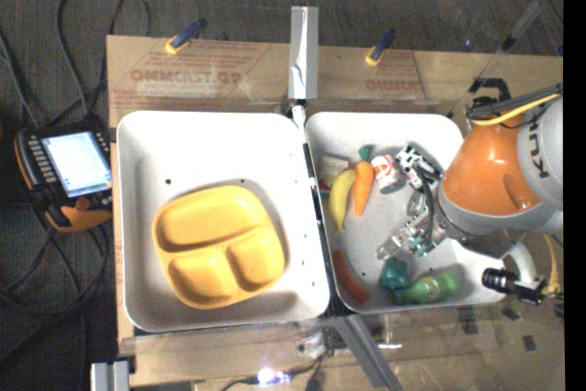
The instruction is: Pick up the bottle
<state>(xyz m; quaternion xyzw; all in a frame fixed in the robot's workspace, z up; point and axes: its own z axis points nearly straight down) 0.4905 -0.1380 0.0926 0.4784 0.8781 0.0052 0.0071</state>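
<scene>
Hanging low in the right bin (453, 128), the claw (414, 238) is at the end of the grey arm (499, 174), which comes in from the right with its orange band. Its metal parts point down and to the left, and the tips are just above the toys near the front of this bin. From this angle it is not possible to tell if the claw is wide or narrow, and nothing can be seen held in it.

The bottle (428, 287) is green and lies on its side near the front wall of the right bin, just below the claw and a little to the right of it. A dark teal toy (395, 274) is touching the left end of the bottle. It is perhaps a small animal figure, but the view is too blurry to be sure.

Further back in the same bin a yellow banana (340, 197) and an orange carrot (363, 184) with a green top lie side by side, touching. A small white and red object (386, 171) is just to the right of the carrot. A reddish orange piece (349, 277) lies along the front left corner of this bin.

In the left bin (137, 224) there is a yellow tray (218, 241) with three sections. A screen device (64, 163) sits on the floor to the left of the bench
</scene>
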